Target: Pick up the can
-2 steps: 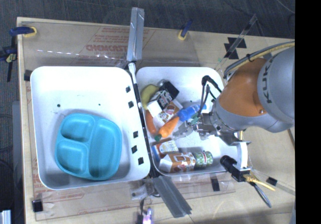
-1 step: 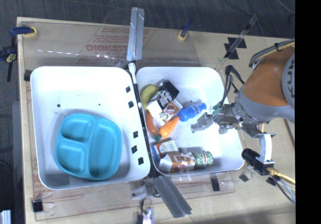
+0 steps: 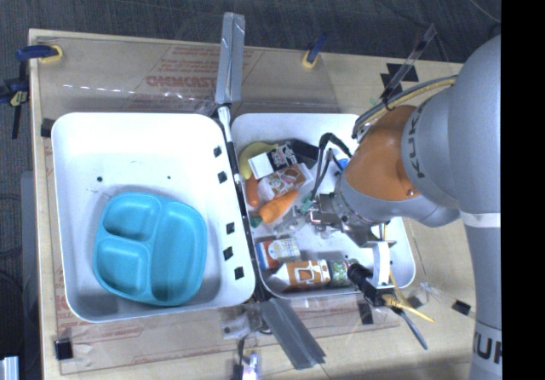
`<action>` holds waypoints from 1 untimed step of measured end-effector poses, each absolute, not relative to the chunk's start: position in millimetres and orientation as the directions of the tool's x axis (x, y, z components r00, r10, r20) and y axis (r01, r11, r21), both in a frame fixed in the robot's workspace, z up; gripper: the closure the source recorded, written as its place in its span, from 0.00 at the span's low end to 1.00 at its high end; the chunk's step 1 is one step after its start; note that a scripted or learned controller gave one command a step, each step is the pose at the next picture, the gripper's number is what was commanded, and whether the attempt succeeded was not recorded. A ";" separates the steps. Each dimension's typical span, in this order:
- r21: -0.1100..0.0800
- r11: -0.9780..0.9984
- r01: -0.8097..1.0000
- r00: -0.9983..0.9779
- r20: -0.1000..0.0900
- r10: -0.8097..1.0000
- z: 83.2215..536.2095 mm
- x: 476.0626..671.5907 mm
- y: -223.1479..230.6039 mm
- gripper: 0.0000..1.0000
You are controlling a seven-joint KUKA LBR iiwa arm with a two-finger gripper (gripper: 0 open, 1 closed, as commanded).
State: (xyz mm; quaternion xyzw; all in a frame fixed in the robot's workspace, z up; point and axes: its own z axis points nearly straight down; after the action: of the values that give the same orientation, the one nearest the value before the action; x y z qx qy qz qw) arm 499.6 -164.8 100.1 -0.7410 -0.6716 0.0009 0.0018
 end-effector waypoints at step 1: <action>-0.003 -0.008 1.000 0.008 0.001 1.000 140.1 539.3 -154.1 0.00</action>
State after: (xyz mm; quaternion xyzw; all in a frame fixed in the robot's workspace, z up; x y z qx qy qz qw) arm 539.3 -154.1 140.1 -0.7098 -0.7044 0.0006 0.0016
